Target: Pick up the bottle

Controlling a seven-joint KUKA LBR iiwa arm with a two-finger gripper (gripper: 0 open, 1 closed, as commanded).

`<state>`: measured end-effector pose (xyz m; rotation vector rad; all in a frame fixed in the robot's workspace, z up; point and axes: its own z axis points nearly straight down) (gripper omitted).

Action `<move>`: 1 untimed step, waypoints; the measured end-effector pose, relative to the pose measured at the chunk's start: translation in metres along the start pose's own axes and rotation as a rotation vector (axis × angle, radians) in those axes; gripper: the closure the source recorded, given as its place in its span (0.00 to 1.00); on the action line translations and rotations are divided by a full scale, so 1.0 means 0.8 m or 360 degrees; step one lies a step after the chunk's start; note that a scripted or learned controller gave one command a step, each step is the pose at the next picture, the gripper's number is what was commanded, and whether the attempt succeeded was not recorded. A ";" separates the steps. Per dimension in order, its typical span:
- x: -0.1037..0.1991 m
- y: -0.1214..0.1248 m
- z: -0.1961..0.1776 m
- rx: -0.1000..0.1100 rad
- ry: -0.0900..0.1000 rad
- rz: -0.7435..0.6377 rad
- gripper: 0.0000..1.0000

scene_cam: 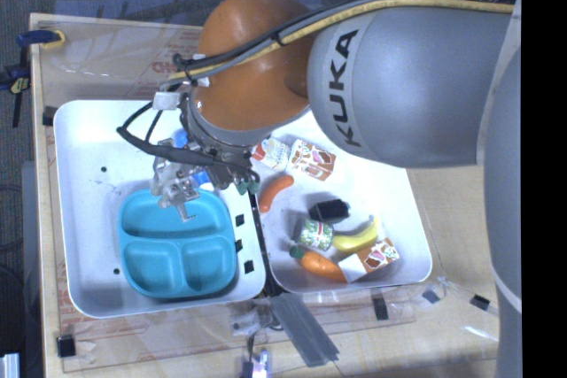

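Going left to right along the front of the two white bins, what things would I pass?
Blue divided tray → green can → carrot → banana → small carton.

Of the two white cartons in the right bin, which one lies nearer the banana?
The carton at the bin's lower right, touching the banana; the other carton lies at the bin's top.

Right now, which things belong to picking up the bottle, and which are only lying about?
Job: gripper; blue thing partly hidden under it, perhaps the bottle.
Lying about: blue divided tray, banana, carrot, green can, sausage, black object.
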<state>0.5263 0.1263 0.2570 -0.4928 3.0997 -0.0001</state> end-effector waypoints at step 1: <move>0.044 -0.046 0.001 -0.0001 0.0004 -0.0762 1.00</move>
